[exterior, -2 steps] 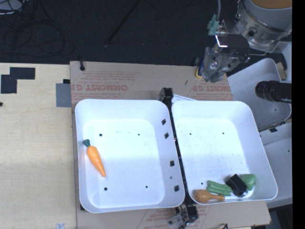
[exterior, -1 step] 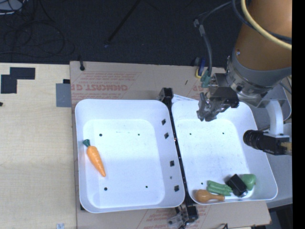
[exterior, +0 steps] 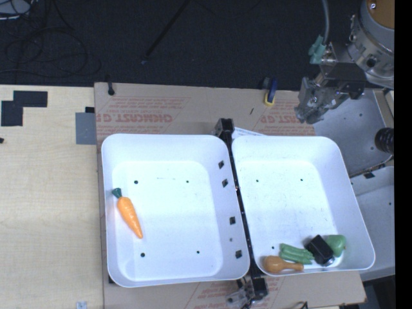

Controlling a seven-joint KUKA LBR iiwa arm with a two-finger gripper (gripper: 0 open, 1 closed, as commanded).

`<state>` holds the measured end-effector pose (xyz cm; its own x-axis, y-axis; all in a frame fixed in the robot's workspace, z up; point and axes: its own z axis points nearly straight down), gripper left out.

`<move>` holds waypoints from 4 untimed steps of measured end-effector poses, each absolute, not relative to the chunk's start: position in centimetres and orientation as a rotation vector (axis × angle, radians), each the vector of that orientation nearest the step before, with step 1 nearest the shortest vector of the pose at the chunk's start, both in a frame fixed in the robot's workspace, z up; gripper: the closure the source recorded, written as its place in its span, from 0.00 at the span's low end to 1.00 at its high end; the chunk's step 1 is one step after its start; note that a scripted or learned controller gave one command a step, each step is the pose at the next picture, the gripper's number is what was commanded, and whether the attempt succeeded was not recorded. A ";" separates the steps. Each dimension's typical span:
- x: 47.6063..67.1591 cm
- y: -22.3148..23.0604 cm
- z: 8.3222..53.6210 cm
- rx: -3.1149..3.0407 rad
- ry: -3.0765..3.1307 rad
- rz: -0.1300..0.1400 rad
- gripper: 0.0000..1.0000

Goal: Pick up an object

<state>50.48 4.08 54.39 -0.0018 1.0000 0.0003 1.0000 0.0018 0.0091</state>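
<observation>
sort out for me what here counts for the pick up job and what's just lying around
For the job:
- gripper, above the bench past the right bin's far corner
- carrot, in the left bin
- gourd, green pod, black block, green piece, bunched in the right bin's near corner

Lying about:
- cardboard sheet under the bins
- clip at its far edge

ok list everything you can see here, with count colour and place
bins: 2, white, side by side on the bench
carrot: 1, orange with green top, left bin, near its left wall
bean pod: 1, green, right bin, near corner
black block: 1, black, right bin, beside the pod
green piece: 1, green, right bin, behind the block
gourd: 1, orange-tan, right bin, front edge
clip: 1, yellow and blue, cardboard behind the bins
gripper: 1, grey, above and behind the right bin
</observation>
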 end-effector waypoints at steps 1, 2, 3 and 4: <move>51.3 7.8 22.8 2.230 2.232 -0.027 1.00; 60.8 9.2 26.4 2.216 2.221 0.005 1.00; 64.5 13.3 27.1 2.217 2.225 0.001 1.00; 64.4 9.9 30.1 2.223 2.218 -0.001 1.00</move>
